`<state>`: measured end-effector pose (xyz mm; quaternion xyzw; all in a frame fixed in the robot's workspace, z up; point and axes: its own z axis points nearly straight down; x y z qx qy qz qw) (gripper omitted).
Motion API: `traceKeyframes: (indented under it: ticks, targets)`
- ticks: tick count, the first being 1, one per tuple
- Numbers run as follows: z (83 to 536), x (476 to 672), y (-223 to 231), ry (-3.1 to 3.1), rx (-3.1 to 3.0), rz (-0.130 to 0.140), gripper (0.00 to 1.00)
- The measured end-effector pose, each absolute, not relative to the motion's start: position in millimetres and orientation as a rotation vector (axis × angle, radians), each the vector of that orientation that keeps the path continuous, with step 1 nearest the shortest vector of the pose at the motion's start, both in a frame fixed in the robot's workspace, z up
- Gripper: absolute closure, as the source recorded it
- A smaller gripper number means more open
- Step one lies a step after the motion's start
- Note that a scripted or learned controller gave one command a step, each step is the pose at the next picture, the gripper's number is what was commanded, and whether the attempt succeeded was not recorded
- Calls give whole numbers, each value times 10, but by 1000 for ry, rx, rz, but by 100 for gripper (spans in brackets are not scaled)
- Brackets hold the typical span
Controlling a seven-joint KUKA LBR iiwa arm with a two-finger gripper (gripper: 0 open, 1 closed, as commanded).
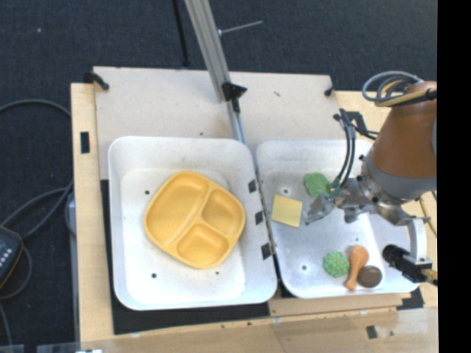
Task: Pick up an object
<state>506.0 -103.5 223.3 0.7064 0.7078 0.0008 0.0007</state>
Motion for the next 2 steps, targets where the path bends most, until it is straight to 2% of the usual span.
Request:
traceKeyframes:
  ticks: [1,2]
  targets:
    - [2234,5061,-1039,2219,2221,3,0]
    - [1808,5034,-1027,2223,2223,-4,0]
